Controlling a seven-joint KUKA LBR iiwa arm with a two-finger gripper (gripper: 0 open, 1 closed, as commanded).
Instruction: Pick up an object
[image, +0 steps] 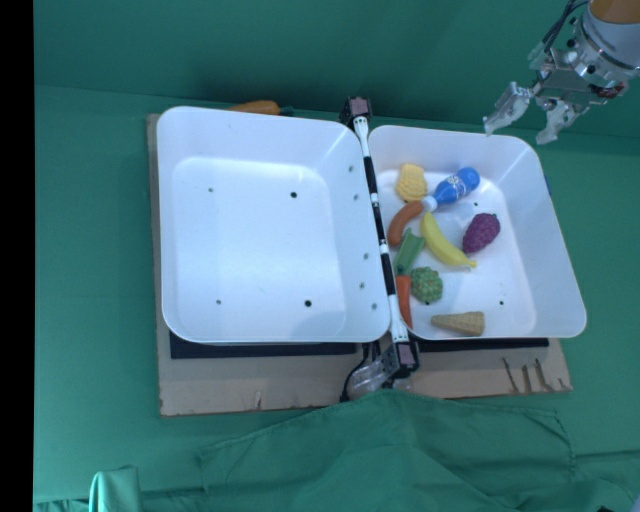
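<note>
Fingers (505, 108) of the gripper (527, 120) are spread apart with nothing between them, hanging above the far right corner of the right bin (550, 200), outside its rim. Grey wrist and orange band sit at the top right.

Inside the right bin, toy foods crowd its left half. A yellow corn cob (411, 183) lies at the far end, with a blue and white bottle (453, 187) just beside it. An orange sausage (404, 222), a banana (443, 243) and a purple grape bunch (481, 232) fill the middle, close together. A green pepper (408, 252), a broccoli head (427, 285) and a carrot (403, 298) press along the left wall. A waffle cone (460, 323) lies alone near the front wall.

The left bin (200, 135) sits beside it. An orange object (257, 106) peeks from behind its far rim. Green cloth (400, 450) bunches at the front.
</note>
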